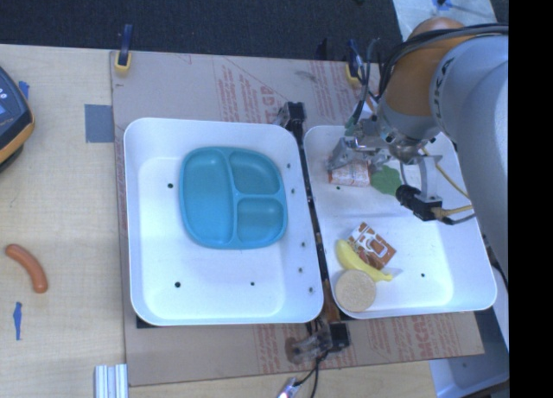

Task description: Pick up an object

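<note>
The gripper (361, 153) sits low in the upper part of the right bin (458, 288), over a small red-and-white packet (349, 177); I cannot tell its state. A green piece (385, 180) lies beside the packet. Lower down, a banana (352, 260), a brown carton (373, 245) and a tan disc (355, 291) crowd together. A blue divided plate (233, 197) sits in the left bin (155, 284)

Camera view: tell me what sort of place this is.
Probably a robot lab's pick-and-place bench. A grey arm with an orange band reaches over two white bins: the left bin holds a blue divided plate, the right bin toy food such as a banana. Clamps pin cardboard to the wooden bench.
</note>
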You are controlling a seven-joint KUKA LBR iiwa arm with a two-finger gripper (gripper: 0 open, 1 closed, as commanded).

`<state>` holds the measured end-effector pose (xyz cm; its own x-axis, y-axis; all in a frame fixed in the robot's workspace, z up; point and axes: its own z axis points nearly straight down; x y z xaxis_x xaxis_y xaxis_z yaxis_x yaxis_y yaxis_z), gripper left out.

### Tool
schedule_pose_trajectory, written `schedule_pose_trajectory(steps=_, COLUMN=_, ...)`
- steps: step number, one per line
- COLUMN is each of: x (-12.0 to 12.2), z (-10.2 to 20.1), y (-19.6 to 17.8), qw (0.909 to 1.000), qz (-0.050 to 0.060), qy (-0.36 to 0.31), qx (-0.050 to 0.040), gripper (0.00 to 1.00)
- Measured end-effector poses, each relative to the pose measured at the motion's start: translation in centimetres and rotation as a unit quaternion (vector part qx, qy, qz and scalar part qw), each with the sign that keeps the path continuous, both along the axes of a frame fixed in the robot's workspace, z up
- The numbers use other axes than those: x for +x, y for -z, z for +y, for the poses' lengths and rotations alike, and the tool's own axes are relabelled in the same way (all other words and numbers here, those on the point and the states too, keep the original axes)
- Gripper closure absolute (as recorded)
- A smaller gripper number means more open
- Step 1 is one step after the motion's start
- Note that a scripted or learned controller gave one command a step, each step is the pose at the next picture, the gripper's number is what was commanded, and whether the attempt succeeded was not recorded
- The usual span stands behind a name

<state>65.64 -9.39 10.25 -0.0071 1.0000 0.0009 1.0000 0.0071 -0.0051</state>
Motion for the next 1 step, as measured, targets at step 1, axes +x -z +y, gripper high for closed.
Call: schedule_pose_trajectory(steps=1, x=-5.61, z=7.26, y=-8.99, qw=1.0, qz=-0.001, qy=0.001, qx=0.0, gripper=1.0)
